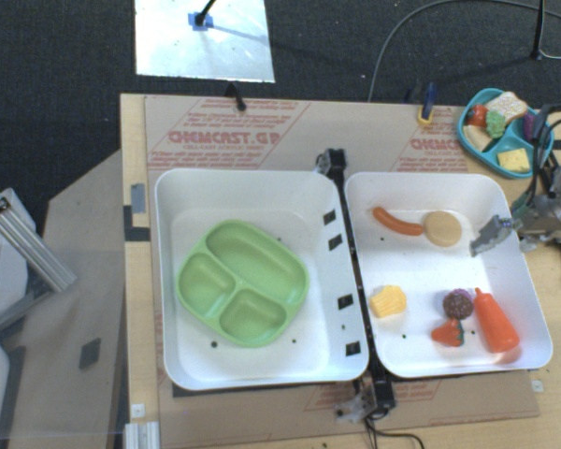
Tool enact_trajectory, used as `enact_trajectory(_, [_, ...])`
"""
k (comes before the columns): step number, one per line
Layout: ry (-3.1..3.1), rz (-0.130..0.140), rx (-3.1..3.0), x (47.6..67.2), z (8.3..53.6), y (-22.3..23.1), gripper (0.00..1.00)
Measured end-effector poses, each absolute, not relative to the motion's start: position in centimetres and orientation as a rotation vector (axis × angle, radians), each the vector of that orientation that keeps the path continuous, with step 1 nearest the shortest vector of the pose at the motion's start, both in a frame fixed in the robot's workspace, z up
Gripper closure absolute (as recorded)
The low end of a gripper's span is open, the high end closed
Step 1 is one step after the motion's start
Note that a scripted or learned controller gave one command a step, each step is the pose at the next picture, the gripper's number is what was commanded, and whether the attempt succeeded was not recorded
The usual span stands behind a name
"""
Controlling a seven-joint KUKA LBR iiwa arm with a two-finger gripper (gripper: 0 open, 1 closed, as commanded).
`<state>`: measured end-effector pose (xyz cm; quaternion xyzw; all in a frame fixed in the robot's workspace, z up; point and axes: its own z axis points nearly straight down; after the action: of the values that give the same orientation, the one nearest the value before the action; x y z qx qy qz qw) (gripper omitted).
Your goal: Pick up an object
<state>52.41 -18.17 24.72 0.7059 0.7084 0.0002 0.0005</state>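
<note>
The tool (489,235) hovers over the right bin's (514,363) right rim; whether it is spread cannot be told. Just left lie a sausage (396,222) and a bread roll (442,228). The left bin (168,251) holds a green divided plate (242,282).

Right bin (514,215): sausage (396,221), bun (442,228), cheese (387,301), carrot (496,322).
</note>
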Motion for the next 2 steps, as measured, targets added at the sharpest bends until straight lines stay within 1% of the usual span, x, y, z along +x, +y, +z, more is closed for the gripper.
enact_trajectory(1, [2.227, 0.003, 2.210, 52.5, 25.8, -18.2, 1.00])
enact_trajectory(2, [2.213, 0.012, 2.203, 52.1, 40.5, -20.3, 1.00])
